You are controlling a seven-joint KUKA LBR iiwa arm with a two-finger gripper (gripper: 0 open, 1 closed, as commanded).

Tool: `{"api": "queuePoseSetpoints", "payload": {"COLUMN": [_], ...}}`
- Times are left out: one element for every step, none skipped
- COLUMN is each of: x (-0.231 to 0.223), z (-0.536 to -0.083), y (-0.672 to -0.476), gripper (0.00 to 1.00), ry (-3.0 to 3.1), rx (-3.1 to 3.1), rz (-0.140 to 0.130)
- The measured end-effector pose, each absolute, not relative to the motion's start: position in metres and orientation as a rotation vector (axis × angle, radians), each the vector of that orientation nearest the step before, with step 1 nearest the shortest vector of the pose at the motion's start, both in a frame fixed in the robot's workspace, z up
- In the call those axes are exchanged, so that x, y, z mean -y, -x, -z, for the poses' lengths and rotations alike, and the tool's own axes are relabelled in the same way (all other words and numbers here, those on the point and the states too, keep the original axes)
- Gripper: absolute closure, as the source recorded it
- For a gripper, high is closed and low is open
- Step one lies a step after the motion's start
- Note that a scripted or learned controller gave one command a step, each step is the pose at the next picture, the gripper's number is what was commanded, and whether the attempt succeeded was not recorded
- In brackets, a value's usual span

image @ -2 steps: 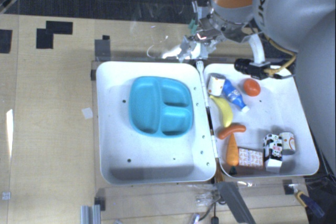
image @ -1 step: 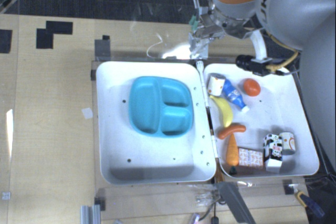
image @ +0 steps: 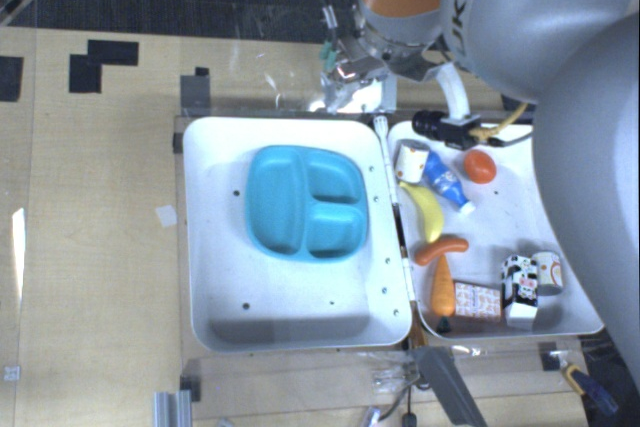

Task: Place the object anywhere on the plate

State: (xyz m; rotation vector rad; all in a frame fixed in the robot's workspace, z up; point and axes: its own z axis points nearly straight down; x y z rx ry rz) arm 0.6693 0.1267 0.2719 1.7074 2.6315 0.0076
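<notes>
Above the bins' far rim hung the end effector (image: 350,75) (grip state unclear); blue plate (image: 305,202) sat in left bin (image: 215,245).

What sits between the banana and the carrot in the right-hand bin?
In the camera view, a sausage lies crosswise between the banana above it and the carrot below it.

Blue plate (image: 305,202), seemingly cow-patterned carton (image: 519,287)

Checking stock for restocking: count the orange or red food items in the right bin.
3. A small orange ball near the back, a sausage mid-bin beside the banana, and a carrot just in front of it. The arm may hide more.
</notes>
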Motion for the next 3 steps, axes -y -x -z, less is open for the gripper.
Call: {"api": "queuePoseSetpoints", "payload": {"x": [-0.195, -0.220, -0.174], "z": [-0.285, -0.346, -0.304], "y": [-0.669, -0.669, -0.623], "gripper": [1.00, 1.00, 1.00], "ry": [-1.727, -1.600, -1.753], "rx": [-2.618, -2.697, -2.604], "rz": [-0.010, -0.010, -0.005]}}
